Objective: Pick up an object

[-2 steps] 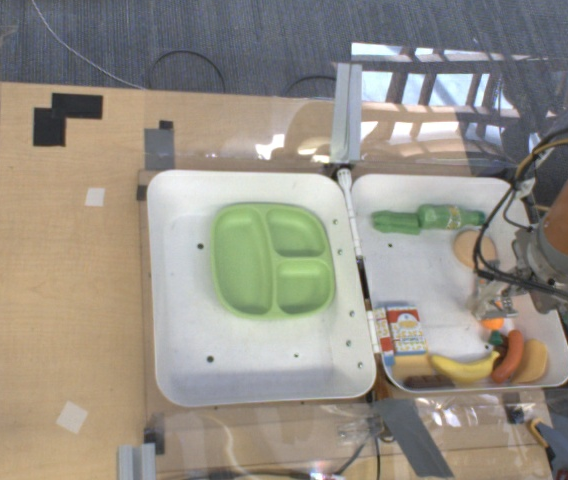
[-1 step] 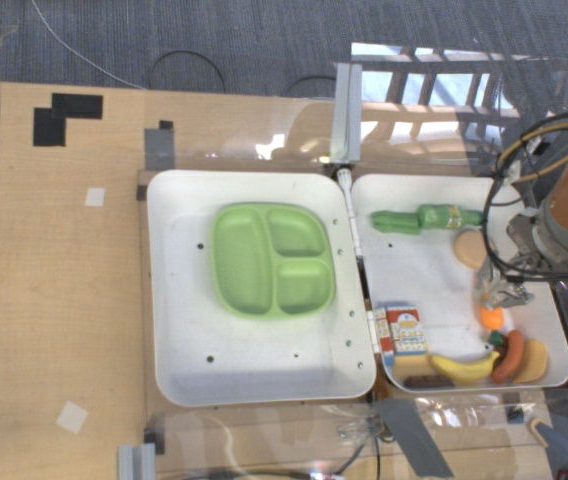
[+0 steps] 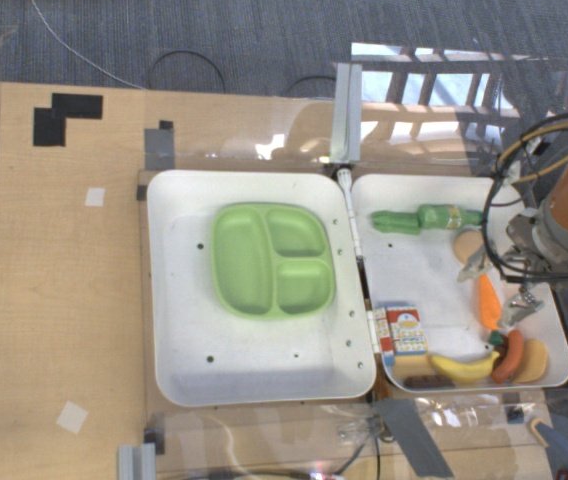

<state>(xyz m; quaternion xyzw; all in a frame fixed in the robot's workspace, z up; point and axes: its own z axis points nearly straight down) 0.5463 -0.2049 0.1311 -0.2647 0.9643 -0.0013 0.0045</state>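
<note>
Camera view: tool point(image 3: 499, 286) near right bin point(image 3: 419, 273) edge.

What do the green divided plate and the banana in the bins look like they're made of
The green divided plate looks like moulded plastic: one even pale green, matte, with soft rounded compartment walls. The banana is likely a plastic toy, judging by its uniform yellow skin with a slight sheen, though a real one can't be ruled out from here.

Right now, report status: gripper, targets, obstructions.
Gripper low over right bin, fingers straddling the carrot, nothing held. Banana, sausage, green bottle crowd nearby. Green plate alone in left bin.
</note>
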